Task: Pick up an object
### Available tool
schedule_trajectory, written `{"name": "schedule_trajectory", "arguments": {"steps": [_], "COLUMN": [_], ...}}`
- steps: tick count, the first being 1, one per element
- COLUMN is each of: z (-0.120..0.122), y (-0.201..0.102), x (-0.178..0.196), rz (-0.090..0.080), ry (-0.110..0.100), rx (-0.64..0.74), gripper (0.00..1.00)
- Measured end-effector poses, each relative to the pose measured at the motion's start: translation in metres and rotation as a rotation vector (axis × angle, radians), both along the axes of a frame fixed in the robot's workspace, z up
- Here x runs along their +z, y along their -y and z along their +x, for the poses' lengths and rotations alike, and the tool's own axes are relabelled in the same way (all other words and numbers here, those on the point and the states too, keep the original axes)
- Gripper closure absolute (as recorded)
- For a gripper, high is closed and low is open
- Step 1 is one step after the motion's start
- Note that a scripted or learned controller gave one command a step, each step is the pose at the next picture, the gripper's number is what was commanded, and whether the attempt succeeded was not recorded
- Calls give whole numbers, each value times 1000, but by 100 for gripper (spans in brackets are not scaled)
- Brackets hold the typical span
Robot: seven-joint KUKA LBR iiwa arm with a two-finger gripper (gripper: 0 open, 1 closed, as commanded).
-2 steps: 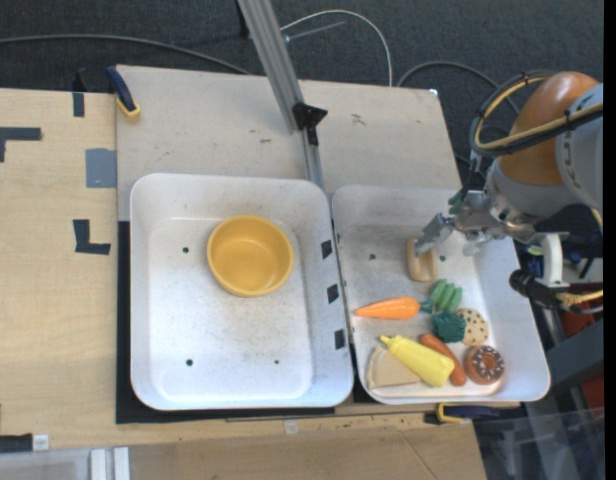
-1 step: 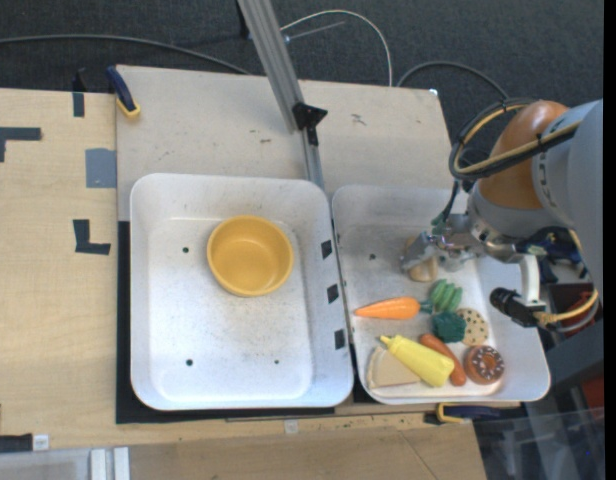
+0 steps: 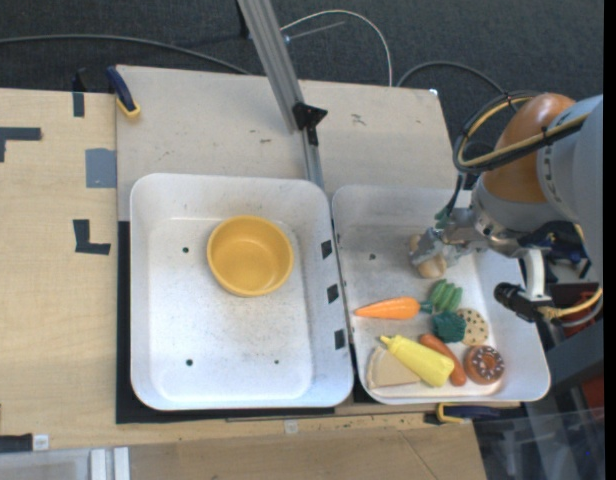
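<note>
Over the right bin (image 3: 508, 383), the gripper (image 3: 435, 251) sat low against a small tan object (image 3: 428, 262); whether its jaws had closed could not be told. Nothing was lifted yet.

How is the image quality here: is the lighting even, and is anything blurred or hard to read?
Camera view: lighting soft and even, faint shadows, no strong glare on the white bins; yellow bowl sharp; pincer area soft and cluttered, so its tip is hard to read.

Small tan object (image 3: 429, 262) (blurred, shape unclear) lies in right bin's upper part.
</note>
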State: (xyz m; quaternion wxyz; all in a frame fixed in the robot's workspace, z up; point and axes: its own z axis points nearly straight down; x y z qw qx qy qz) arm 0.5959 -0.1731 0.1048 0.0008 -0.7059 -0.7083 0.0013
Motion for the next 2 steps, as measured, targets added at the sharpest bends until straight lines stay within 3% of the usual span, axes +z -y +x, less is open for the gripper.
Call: {"name": "schedule_trajectory", "arguments": {"steps": [2], "z": [-8], "y": [7], "x": [94], "rz": [-1], "ry": [6], "rx": [-3], "gripper": [100]}}
